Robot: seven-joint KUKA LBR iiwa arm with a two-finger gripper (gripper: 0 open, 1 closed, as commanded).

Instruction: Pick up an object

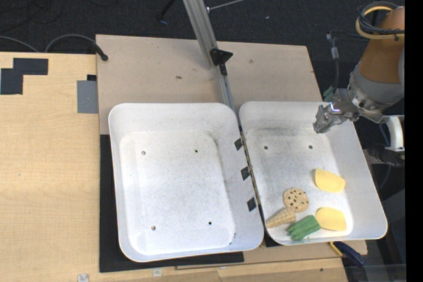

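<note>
no readable text or labels, view seemingly too coarse

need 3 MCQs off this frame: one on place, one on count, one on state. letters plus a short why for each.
1. Where do the objects lie?
A. left bin
B. near end of the right bin
C. on the wooden bench

2. How many yellow pieces are there?
A. one
B. two
C. four

3. How does the gripper stand relative to the objects?
A. over the right bin's far right rim, apart from them
B. touching the cookie
C. over the left bin

Key:
1 B: the cookie, cone, green piece and yellow pieces all sit at the near end of the right bin.
2 B: one yellow piece, another.
3 A: the gripper is at the far right rim, clear of the pile.
</note>
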